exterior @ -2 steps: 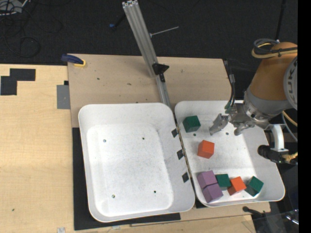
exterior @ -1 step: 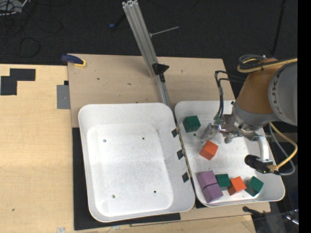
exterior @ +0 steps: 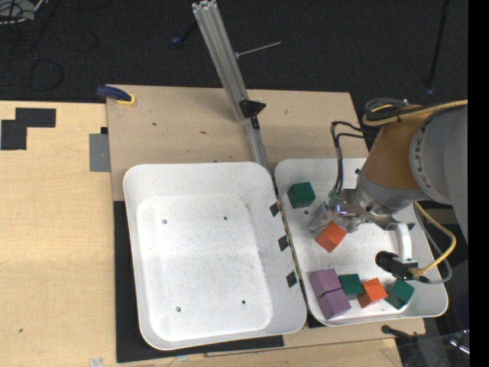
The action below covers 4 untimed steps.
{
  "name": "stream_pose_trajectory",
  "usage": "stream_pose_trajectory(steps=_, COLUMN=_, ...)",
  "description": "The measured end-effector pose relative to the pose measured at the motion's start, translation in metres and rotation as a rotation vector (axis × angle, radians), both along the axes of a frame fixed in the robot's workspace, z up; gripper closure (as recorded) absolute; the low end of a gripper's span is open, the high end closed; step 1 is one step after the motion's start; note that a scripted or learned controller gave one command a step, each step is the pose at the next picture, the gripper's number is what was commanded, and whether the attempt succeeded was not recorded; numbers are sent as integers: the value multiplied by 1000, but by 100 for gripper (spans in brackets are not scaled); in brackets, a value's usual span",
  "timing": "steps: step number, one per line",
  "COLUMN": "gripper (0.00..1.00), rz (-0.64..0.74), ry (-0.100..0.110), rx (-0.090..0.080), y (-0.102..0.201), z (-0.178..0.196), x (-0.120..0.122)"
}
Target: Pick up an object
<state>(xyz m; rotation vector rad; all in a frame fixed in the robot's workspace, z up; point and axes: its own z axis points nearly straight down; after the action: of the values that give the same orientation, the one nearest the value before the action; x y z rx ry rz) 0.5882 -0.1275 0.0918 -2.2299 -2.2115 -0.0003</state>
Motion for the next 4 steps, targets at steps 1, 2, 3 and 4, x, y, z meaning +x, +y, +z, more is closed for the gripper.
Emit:
stream_pose_trajectory(steps=1, gripper=100, rz=-8, ry=1, rx=1, y=-1, z=10, x=0)
stream_pose_trajectory(steps=2, gripper=100, rz=12, ry=-4, rx=-1, y=2, z=70, x=6)
stream_pose_trajectory(steps=3, gripper=100, rz=12, ry=-3, rx=-1, y=-1, z=122, x=-3)
stream_pose_trajectory(steps=4, gripper=100, rz=9, ry=-4, rx=-1, y=3, z=174, x=-11)
